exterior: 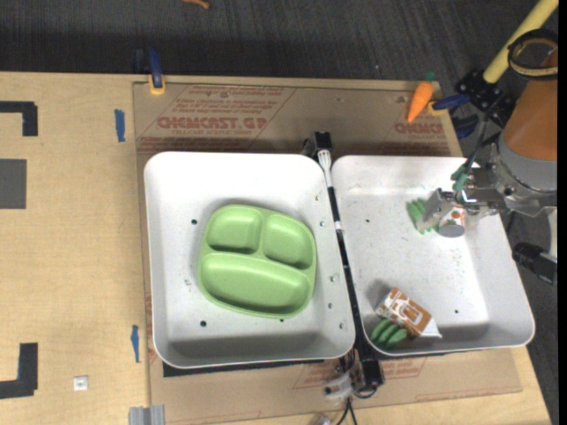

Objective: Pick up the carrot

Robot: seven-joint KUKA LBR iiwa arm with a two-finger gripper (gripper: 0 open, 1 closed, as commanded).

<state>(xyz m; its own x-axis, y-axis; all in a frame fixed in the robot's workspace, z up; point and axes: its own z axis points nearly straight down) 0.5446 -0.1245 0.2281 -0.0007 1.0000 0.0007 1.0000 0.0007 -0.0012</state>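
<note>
The counter (71, 237) is a pale wood board with black tape marks along its far left edge and short strips of blue tape (119, 125) at about 10 o'clock from the left bin. A sheet of printed cardboard (213, 118) lies under both bins, held at its upper left corner by a blue and yellow clamp (156, 71).

The left bin (177, 184) is white and shallow. A green divided tray (259, 259) sits near its middle, two small compartments at 12 o'clock and one long compartment at 6 o'clock.

A black joining strip (337, 237) runs between the two bins, which sit side by side, touching along it.

In the right bin (496, 321), at about 7 o'clock, a small orange and white packet (407, 312) lies tilted, with a dark green item (386, 332) just beside it, partly tucked under its lower left edge.

The carrot (420, 100) lies outside both bins, on the cardboard at about 12 o'clock from the right bin, orange with a green top, tilted with the top pointing up and right.

The pincer (443, 215) is low over the right bin at about 1 o'clock from the bin's centre, well apart from the carrot. A small green object (420, 212) shows at its left tip; whether the pincer is open or closed on it cannot be told. The grey arm with its orange band (539, 122) enters from 3 o'clock.
</note>
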